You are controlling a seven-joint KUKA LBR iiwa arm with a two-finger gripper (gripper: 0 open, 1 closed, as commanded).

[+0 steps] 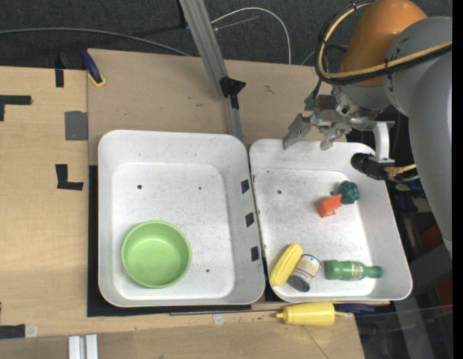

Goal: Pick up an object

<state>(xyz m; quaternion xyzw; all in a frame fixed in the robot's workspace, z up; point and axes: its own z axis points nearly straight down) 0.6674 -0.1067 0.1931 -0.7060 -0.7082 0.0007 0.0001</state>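
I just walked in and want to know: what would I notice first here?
Probably the bright green bowl, sitting alone in the left bin. Then the big grey arm with its orange band at the top right, its gripper above the far edge of the right bin.

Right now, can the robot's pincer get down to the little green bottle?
Probably yes. The pincer hangs above the far edge of the right bin, and the green bottle lies on its side at the near edge with nothing on top. A small can sits close beside its base.
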